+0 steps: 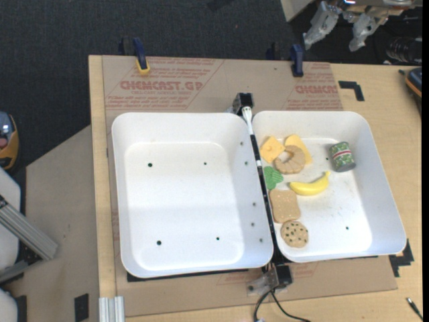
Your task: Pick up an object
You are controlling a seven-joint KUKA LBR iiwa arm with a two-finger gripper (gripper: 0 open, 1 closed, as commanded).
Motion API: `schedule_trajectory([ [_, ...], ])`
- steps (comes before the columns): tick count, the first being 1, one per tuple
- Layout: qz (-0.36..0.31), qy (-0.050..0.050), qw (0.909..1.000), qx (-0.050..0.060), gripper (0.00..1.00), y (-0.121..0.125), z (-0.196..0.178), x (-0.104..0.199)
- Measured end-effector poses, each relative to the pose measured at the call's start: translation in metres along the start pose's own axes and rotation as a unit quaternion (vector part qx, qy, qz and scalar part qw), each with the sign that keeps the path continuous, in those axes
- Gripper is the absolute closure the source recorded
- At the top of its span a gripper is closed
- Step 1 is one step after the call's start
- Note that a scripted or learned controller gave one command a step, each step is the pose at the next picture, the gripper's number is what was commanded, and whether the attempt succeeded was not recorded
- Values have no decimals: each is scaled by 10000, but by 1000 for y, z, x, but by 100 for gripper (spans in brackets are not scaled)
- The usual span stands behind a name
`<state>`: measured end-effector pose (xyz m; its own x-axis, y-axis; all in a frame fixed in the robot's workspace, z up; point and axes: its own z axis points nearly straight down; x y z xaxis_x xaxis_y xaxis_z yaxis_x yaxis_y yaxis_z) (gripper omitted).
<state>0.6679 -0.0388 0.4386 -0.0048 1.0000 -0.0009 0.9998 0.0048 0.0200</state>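
Observation:
The right bin (375,200) holds several small items. A banana (310,186) lies in the middle. A green can (341,156) lies on its side near the far right. Yellow cheese pieces (270,149) and a round bagel (289,160) sit at the far left, with a green piece (273,178) below them. A slice of toast (285,205) and a cookie (293,233) lie nearer the front. My gripper (343,31) hangs high beyond the bench's far edge, well above and behind the right bin, open with nothing between its fingers.
The left bin (134,146) stands beside the right one, sharing a black divider strip (255,159). Two blue clamps (141,54) (297,59) hold the cardboard sheet at the far edge. A grey metal rail (27,230) lies off the bench at the left.

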Motion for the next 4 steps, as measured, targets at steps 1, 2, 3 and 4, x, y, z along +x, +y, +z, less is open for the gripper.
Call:
schedule_trajectory([
  [1, 16, -12, 10000, 64, 100, -1, -1, -2],
  [2, -13, 20, 9999, 156, 100, -9, 93, 77],
  [3, 78, -29, 9999, 71, 100, -3, 64, -43],
  [4, 14, 13, 9999, 149, 100, -28, 140, -6],
])
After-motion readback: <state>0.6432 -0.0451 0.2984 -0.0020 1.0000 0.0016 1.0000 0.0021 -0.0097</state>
